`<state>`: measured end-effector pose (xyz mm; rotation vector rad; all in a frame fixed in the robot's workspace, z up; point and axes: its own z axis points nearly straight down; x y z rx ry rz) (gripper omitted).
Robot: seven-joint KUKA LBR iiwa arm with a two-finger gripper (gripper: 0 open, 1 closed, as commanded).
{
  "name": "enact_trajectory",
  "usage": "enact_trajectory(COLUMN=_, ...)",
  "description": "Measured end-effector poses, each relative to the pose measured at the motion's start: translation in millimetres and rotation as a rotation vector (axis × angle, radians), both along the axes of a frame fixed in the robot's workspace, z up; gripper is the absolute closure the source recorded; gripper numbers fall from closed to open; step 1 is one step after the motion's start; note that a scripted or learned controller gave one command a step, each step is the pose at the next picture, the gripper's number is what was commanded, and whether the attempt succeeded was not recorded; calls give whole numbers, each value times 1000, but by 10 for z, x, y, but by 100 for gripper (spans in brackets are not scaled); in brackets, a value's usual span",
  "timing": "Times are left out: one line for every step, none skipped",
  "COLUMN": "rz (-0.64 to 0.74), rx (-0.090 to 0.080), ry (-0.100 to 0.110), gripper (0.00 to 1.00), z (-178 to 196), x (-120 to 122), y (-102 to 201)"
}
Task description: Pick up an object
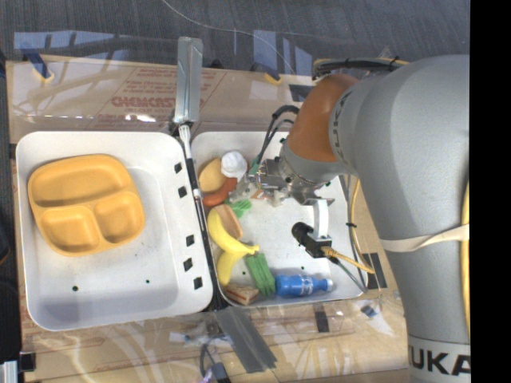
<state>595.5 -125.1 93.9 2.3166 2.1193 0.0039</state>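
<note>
The gripper (pixel 267 183) is hanging low just right of the hot dog (pixel 219 191), seemingly lining up a grasp; whether its jaws are apart, I cannot tell.

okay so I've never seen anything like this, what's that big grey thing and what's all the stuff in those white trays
The big grey thing is a robot arm with an orange band, reaching in from the right. One camera looks down on the bench at a slant. The arm's tool is low in the right white bin, among a yellow banana, a blue plastic bottle, a green piece and a white round object. The left white bin holds a yellow divided tray. Whether the tool grips anything can't be seen.
</note>
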Motion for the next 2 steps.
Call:
enact_trajectory(rz=5, rx=1, ry=-1, gripper=100, z=107, x=9, y=11)
enact_trajectory(rz=5, rx=1, ry=0, gripper=0, z=103, x=7, y=10)
